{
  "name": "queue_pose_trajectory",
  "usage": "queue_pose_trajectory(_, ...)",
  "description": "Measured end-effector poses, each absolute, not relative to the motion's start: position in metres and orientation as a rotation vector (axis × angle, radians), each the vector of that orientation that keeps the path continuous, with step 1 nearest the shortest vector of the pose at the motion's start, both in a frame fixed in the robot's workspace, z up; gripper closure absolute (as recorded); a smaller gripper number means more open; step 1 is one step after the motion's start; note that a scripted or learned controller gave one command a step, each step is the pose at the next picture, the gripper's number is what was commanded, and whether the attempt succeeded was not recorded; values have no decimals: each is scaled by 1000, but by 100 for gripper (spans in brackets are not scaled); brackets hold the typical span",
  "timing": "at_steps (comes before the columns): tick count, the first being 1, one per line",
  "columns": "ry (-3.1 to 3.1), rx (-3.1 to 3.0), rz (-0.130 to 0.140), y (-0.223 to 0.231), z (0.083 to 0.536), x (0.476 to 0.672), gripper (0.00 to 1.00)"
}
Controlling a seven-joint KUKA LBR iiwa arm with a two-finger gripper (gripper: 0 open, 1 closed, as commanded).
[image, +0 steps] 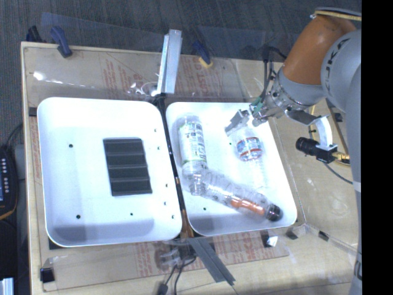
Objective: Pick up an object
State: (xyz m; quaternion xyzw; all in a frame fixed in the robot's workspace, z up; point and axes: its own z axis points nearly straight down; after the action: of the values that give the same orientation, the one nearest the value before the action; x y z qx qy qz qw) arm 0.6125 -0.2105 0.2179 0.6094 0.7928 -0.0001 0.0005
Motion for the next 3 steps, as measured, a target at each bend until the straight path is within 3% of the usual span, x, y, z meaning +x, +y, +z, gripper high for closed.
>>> queue_pose_trajectory(2, 2602, 1768, -2, -208, 204, 615, 0)
queue_pose_trajectory(3, 2630, 1715, 0, -208, 200, 634, 0)
